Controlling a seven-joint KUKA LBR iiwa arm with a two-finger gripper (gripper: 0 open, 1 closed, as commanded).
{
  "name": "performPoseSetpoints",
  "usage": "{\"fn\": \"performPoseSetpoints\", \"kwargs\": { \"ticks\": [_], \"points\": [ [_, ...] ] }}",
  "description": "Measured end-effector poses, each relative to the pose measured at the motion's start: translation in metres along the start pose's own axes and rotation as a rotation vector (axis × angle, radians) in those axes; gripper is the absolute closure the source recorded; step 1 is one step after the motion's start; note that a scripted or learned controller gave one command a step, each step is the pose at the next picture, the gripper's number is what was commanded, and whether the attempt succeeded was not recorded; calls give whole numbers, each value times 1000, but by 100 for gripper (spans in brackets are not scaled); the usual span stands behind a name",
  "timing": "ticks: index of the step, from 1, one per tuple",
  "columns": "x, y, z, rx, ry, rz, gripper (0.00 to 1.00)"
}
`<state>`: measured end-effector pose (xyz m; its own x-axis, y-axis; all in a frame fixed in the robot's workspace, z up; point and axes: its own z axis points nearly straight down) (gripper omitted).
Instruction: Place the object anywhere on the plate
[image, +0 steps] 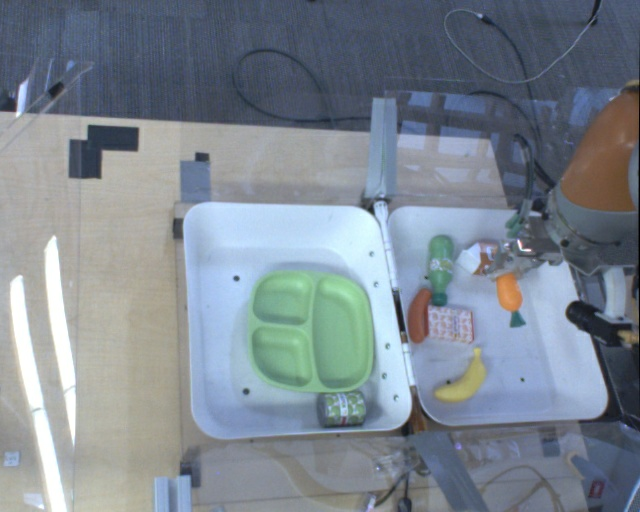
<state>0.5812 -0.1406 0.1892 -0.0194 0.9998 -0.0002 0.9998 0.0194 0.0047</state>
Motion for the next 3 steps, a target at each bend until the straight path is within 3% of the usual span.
{"fn": "performPoseSetpoints", "kwargs": {
  "ticks": [1,2,3],
  "points": [
    [58,24,7,2,0,-143,100],
    [149,27,6,2,1,-393,100],
    [195,-20,6,2,2,-399,100]
  ]
}}
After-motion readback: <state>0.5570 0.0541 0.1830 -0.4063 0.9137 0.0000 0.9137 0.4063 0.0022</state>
